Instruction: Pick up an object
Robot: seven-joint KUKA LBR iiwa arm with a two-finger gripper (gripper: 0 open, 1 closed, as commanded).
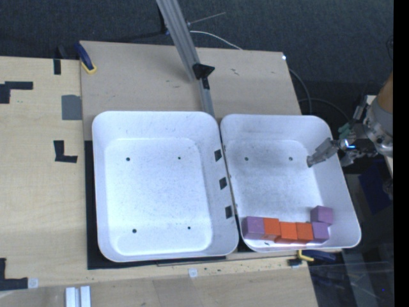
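Pincer [319, 153] sits at the right rim of the right bin [268, 130], about mid-height in the frame, arm coming in from the right. One grey finger shows, pointing left-down over the bin edge; can't tell how far it's open. Nothing visible between the fingers, so I'd call it not carrying anything.

Candidates are all in the right bin, packed along the near wall: a purple block [255, 226] at the left end, then orange blocks [289, 231] in a row touching each other, then a purple one [321, 232] at the right end with another purple block [323, 214] just behind it. Left bin [153, 126] has no blocks that I can see.

Risks from here:
- Blocks are jammed side by side and against the wall (worst case for a two-finger grasp). Fingers likely have no gap to drop into, so they land on top of a neighbour or wedge two at once.
- Near wall slopes up; a descent close to it could hit the rim or push the bin across the worktop [38, 107].
- The corner pair of purples sits close to the right wall too, so approach from the arm's side is cramped.
- The pincer is well apart from the row; any aim error puts it on bare bin floor and it closes on nothing.

Safest pick, I'd judge: the left-end purple, one side free.
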